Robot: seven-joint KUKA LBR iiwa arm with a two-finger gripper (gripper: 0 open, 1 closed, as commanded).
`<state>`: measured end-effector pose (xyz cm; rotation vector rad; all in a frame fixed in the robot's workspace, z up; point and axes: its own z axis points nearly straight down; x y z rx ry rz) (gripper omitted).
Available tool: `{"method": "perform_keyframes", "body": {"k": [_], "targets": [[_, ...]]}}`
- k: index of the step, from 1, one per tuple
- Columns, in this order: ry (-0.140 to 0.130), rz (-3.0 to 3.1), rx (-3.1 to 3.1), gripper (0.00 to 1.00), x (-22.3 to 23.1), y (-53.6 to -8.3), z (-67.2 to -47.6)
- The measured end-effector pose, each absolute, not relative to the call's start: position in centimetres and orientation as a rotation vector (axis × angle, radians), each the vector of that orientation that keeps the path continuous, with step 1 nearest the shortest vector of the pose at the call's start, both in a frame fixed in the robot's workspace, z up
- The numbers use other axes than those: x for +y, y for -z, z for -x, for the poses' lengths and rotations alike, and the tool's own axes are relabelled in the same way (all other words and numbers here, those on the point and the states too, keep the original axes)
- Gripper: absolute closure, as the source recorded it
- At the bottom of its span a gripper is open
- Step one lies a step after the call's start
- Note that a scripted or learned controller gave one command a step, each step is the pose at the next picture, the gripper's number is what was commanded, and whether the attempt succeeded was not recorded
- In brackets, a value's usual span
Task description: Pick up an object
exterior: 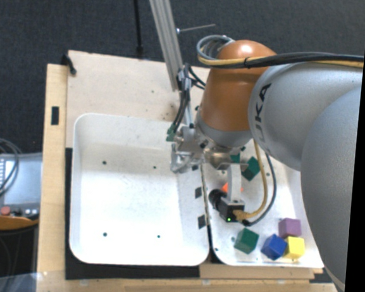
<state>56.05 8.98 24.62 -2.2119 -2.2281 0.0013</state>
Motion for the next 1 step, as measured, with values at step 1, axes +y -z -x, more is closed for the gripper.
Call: {"method": "perform_keyframes", "body": {"k": [1], "targets": [[0.001, 2.220, -2.222, 0.00, 8.69, -24.68, -56.13]]}}
